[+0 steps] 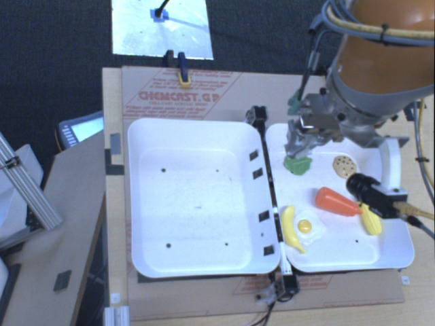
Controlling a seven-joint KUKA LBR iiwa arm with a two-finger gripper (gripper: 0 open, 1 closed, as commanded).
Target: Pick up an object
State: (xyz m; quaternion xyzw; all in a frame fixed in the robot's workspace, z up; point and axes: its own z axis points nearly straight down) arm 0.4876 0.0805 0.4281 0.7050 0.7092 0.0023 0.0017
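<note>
The right bin [353, 253] holds a green leafy toy [298, 164], a round cookie [344, 165], an orange carrot [336, 202], a yellow banana [291, 228], a fried egg [306, 227] and a small yellow piece [371, 221]. My gripper [297, 148] hangs over the bin's far left part, directly above the green toy, its tips right at the toy's top. The arm's grey body and orange band fill the upper right and hide the bin's far edge.
The left bin [197, 195] lies beside the right one, with black clips [265, 216] along the divider between them. A black cylindrical fixture [370, 192] sits over the right bin's right side. A yellow clamp [183, 70] holds the cardboard at the back.
</note>
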